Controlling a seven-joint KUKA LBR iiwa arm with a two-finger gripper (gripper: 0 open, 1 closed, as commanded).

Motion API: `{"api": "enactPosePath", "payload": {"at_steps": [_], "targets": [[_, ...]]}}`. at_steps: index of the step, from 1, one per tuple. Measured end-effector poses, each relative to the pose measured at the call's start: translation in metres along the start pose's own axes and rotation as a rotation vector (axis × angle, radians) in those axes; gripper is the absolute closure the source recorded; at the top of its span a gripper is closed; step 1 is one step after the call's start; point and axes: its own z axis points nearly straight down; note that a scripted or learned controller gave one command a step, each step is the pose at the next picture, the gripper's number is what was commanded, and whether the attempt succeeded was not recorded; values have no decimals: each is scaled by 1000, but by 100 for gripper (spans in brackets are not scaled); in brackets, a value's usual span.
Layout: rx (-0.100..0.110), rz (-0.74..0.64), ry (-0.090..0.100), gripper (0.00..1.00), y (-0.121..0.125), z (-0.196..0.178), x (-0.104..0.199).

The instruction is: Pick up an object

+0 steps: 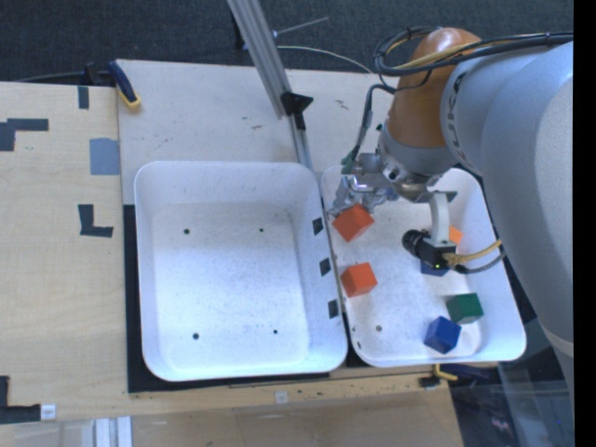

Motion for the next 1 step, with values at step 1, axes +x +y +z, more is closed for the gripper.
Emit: {"api": "enactPosePath", "payload": {"at_steps": [1], "targets": [[6,1,1,100,33,-5,96]]}}
